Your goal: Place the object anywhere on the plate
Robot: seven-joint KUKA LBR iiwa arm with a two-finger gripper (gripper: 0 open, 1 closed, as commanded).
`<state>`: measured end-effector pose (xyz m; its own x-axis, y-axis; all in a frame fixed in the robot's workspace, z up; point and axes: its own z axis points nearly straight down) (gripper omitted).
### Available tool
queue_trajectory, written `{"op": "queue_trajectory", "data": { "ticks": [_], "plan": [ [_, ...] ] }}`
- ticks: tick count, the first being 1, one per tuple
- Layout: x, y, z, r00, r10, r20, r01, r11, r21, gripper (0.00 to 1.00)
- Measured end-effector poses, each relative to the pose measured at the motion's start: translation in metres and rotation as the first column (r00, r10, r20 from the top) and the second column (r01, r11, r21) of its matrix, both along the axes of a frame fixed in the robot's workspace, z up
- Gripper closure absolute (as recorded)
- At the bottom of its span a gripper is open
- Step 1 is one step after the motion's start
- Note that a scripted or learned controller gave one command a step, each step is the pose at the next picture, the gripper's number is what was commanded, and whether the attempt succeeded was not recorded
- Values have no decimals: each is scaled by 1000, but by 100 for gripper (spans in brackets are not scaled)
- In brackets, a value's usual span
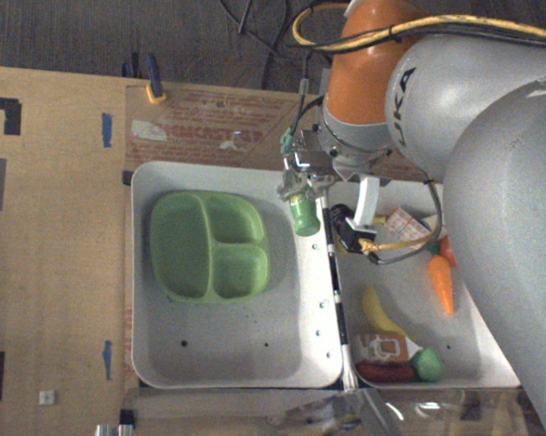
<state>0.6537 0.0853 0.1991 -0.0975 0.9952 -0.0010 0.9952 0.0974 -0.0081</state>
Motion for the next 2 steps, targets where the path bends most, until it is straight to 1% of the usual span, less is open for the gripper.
{"op": "queue_trajectory", "data": {
  "ticks": [1,2],
  "plan": [
    [13,-11,-18,990,141,1,-141,990,1,100],
    [2,-52,-17,958,287,1,-287,958,3,100]
  ]
}}
